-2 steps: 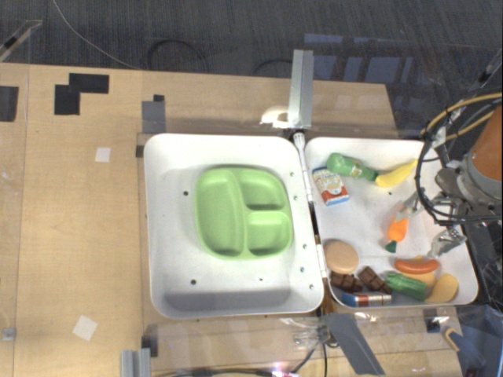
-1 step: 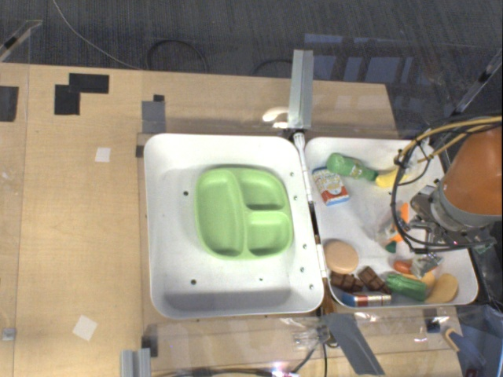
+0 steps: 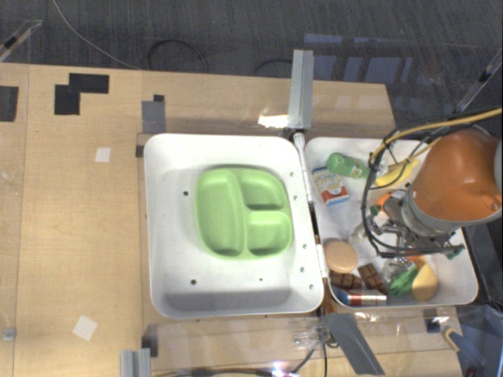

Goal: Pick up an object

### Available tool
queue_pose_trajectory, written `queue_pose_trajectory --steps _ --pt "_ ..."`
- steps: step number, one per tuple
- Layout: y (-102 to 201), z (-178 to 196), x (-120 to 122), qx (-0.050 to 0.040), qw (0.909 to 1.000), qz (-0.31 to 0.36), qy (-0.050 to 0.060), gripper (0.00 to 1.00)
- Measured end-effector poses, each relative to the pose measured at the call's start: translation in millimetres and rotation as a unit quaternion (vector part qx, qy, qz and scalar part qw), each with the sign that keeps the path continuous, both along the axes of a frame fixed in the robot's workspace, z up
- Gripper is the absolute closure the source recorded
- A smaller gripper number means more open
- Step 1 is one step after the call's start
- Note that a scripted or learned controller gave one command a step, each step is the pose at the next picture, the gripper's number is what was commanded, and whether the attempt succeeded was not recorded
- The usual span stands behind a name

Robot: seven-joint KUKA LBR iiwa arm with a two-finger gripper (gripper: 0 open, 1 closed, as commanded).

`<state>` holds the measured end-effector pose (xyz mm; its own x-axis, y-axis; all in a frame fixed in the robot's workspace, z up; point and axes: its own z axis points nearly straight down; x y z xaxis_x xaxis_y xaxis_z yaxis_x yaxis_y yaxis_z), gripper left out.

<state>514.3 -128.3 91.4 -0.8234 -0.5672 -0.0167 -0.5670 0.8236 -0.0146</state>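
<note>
Right bin (image 3: 471,285): gripper (image 3: 405,250) (fingers hidden) above chocolate bar (image 3: 369,275).

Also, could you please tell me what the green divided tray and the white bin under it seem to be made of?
The green divided tray looks like moulded plastic with a matte finish: uniform pale green, soft rounded compartment walls, no sharp glare. The left white bin looks like thin formed plastic, smooth and slightly satin: rounded corners, gentle shading along its sloped walls. Painted metal cannot be ruled out from this view.
</note>
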Motion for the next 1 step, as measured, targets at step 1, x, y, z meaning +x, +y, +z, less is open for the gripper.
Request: queue_pose_trajectory --steps 1 --pt "2.2 14.6 6.1 0.0002 0.9999 0.003 -0.009 1.00"
